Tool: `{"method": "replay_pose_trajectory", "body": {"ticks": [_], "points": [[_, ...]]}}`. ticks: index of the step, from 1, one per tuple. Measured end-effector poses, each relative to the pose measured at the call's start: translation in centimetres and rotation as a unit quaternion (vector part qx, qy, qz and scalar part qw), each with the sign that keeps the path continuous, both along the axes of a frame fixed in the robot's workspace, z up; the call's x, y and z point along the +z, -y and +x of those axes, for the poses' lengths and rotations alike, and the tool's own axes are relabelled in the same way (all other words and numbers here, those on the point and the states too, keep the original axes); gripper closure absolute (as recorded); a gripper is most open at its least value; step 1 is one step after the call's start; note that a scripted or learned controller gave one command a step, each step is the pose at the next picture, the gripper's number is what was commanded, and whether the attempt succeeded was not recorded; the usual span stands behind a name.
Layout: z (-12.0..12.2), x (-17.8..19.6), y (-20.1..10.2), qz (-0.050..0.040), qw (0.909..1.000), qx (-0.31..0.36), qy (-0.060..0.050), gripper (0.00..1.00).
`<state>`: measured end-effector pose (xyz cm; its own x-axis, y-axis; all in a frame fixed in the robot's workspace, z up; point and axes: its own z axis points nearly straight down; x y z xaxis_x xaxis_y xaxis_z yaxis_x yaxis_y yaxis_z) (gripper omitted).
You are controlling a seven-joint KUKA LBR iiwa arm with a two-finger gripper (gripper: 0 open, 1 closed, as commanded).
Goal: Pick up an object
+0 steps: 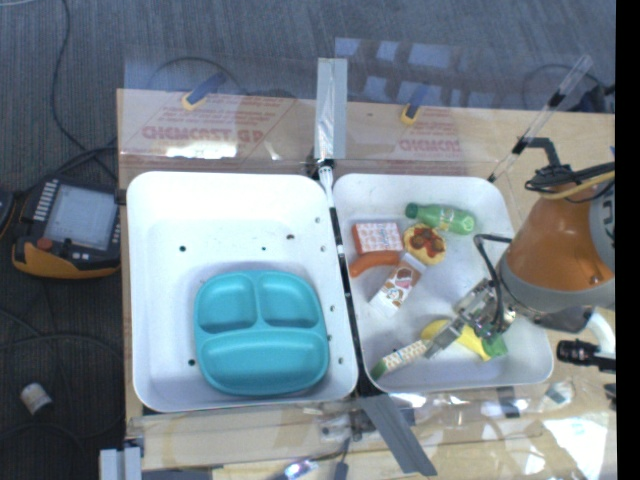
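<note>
My gripper [482, 313] is low in the right bin [500, 203], near its front right corner, below the orange band [555, 243] of the arm. It sits right over a yellow and green toy [478, 344]. A yellow piece [436, 330] and a long speckled stick [405, 356] lie just to its left. Farther back lie a green bottle [440, 216], a pink box [377, 236], a pizza slice [426, 242], an orange sausage [373, 263] and a small white carton [396, 287]. Whether the gripper touches any of them is hidden.
The left bin [160, 218] holds a teal divided plate [262, 330] toward its front. A wall [340, 268] separates the two bins. Clear plastic sheets [230, 128] stand behind the bins, and a handheld controller [65, 230] lies on the floor at the left.
</note>
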<state>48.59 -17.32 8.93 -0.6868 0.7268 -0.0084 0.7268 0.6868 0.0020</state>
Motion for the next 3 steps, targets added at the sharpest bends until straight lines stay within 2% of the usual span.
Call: {"method": "replay_pose_trajectory", "body": {"ticks": [1,2,3], "points": [[0.1,1.0,-0.2,0.0021,1.0000,0.000,0.000,1.00],[0.0,0.1,-0.1,0.0054,0.9975,-0.071,-0.001,1.00],[5.7,9.4,-9.2,0.0029,0.9971,-0.076,-0.003,1.00]]}}
